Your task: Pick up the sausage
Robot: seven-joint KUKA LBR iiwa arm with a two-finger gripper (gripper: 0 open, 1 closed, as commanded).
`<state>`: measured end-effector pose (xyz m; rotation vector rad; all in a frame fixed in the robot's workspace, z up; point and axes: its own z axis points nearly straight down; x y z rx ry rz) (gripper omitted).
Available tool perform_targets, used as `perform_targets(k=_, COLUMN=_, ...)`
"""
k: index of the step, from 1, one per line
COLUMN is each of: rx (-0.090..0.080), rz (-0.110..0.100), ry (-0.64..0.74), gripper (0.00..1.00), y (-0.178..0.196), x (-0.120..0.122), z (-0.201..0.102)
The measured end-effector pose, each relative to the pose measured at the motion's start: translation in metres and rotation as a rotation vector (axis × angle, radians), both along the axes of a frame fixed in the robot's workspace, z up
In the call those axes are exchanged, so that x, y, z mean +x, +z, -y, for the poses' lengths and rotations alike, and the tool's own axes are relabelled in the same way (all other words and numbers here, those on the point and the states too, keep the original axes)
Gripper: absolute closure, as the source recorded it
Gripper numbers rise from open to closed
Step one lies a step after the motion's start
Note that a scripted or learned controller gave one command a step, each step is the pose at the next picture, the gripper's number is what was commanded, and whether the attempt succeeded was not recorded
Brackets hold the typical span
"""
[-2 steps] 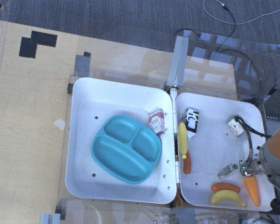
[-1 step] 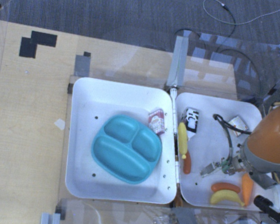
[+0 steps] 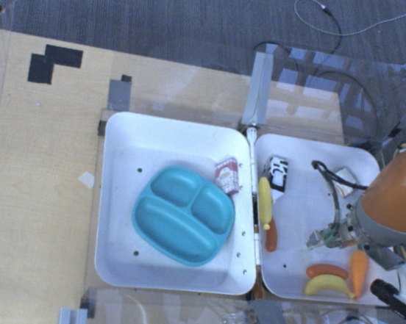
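Glossy curved sausage [image 3: 327, 271] in rt white bin [image 3: 283, 283], touching yellow banana [image 3: 329, 287], jaws' state can't tell

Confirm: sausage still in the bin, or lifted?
In the bin. The sausage lies flat on the right bin floor, just above the banana, beside the carrot.

We are seeing two white bins sitting side by side on the surface [image 3: 31, 172]. The left bin [image 3: 109, 256] is holding a blue divided plate [image 3: 183, 214] and a small red packet [image 3: 227, 175]. In the right bin [image 3: 284, 279] the sausage [image 3: 327, 271] is lying just above a banana [image 3: 329, 287], with a carrot [image 3: 358, 268] beside them. The arm's end effector [image 3: 324, 238] is hovering near the sausage.
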<state>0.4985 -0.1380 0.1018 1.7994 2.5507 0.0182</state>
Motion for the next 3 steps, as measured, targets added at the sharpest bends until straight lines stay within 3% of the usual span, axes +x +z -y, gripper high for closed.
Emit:
perform_targets(k=1, rx=-0.001, rz=0.006, ry=0.002, gripper=1.0, y=0.011, x=0.002, z=0.0)
perform_targets(k=2, rx=-0.001, rz=0.006, ry=0.002, gripper=0.0, y=0.011, x=0.002, z=0.0)
perform_targets(k=3, rx=-0.003, rz=-0.011, ry=0.186, gripper=0.0, y=-0.012, x=-0.007, z=0.058)
